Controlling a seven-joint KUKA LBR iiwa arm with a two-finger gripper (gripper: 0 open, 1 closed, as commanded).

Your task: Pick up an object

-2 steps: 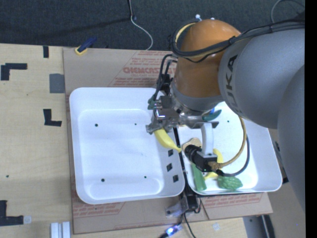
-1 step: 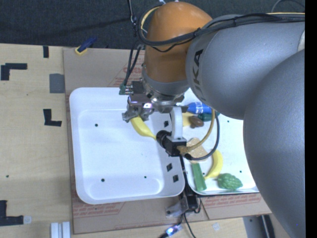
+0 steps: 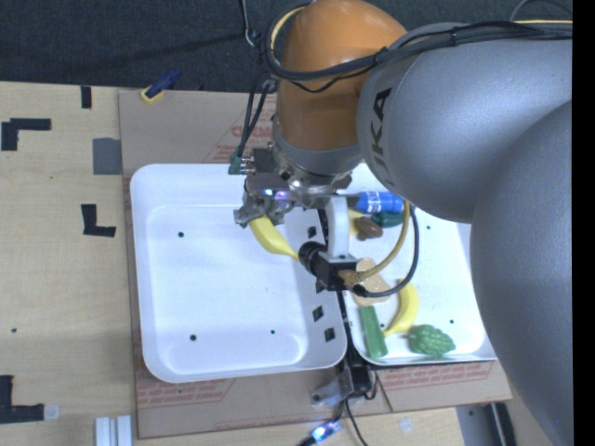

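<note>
My gripper [image 3: 263,214] hangs over the back right part of the left white bin [image 3: 167,277], under the orange wrist band [image 3: 325,72]. A yellow banana-shaped piece [image 3: 272,237] slants down and to the right from the gripper. Its upper end sits between the fingers, and its lower end reaches toward the wall between the two bins. The gripper is shut on it.
The right bin [image 3: 465,249] holds a blue bottle [image 3: 379,203], a brown lump [image 3: 369,230], a second yellow banana [image 3: 405,308], a green stick [image 3: 373,331] and a green lumpy piece [image 3: 429,340]. A black cable plug [image 3: 316,266] hangs over the divider. The grey arm covers the right side.
</note>
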